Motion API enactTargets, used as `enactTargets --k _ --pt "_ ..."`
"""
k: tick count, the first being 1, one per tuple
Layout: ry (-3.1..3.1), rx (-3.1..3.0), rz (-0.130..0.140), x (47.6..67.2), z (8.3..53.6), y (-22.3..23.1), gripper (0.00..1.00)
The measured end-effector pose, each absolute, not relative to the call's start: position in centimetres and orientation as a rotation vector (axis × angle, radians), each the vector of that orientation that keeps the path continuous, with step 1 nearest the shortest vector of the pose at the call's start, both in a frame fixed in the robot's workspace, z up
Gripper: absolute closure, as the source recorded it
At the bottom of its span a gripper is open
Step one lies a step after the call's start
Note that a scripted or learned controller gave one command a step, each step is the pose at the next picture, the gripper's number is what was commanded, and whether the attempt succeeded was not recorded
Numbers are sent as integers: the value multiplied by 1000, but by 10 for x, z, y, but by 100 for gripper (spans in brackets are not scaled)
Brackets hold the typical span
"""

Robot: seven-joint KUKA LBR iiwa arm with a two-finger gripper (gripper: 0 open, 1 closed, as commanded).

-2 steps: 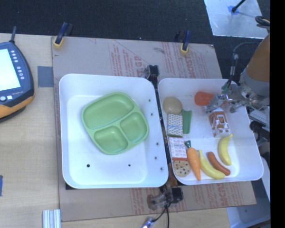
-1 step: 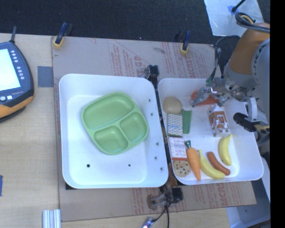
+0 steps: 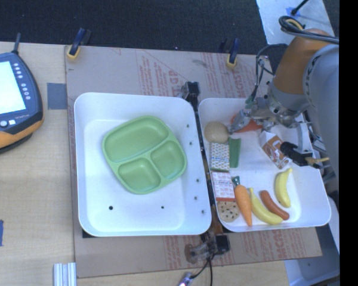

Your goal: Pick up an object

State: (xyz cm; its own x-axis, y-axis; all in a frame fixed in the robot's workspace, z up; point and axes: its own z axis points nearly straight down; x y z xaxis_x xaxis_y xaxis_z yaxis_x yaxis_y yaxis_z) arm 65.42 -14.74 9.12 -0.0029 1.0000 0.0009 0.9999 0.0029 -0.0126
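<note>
Left bin (image 3: 86,159): green tray (image 3: 144,154) lying mid-floor, well apart from the action.

Right bin (image 3: 313,219): packets (image 3: 221,157) lining the left wall; potato (image 3: 215,132) near the top; carrot (image 3: 243,204), sausage (image 3: 274,204) and two bananas (image 3: 283,187) crowding the lower half.

Gripper (image 3: 249,119) working low at the bin's upper part, just beside the potato, over a red-orange piece (image 3: 246,127). Jaw state: cannot tell, wrist hiding it.

Judging: reach-and-grasp step under way, nothing seen lifted yet. Next move is calling for a firm close, then a straight rise.

Room: top wall sitting close behind; potato hemming the left; open air lying straight above.
</note>
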Motion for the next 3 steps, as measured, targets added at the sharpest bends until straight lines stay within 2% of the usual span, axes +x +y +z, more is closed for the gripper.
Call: enactTargets --k 3 --pt "-2216 -2212 15 654 91 -118 0"
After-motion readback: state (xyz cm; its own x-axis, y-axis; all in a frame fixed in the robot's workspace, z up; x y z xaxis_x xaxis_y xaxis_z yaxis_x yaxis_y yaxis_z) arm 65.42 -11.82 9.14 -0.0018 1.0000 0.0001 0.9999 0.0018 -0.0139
